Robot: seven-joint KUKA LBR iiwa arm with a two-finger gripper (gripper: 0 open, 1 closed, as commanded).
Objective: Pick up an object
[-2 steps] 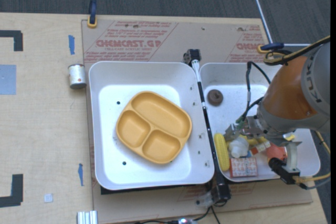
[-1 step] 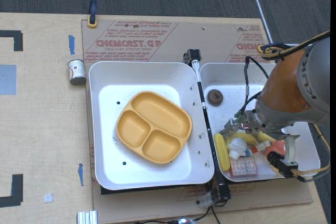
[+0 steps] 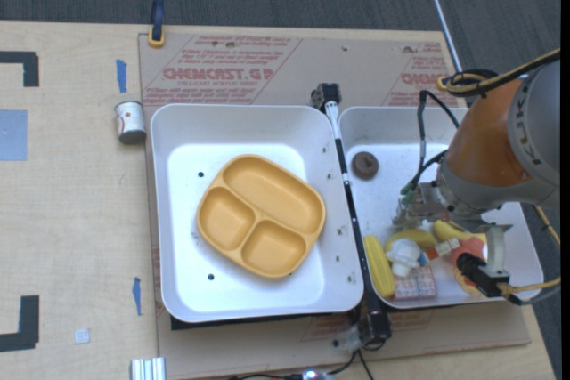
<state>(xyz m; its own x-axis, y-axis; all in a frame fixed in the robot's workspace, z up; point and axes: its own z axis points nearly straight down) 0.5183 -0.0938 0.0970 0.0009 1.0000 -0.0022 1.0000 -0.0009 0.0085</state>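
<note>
Where bins meet, corn cob (image 3: 380, 265) lies lengthwise.

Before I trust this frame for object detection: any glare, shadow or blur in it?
Camera view: even lighting, sharp focus; mild glare on the left bin floor around the yellow divided plate; the arm shades the clutter in the right bin.

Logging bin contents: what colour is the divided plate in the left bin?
Yellow-orange, seen plainly in the camera view: divided plate.
</note>
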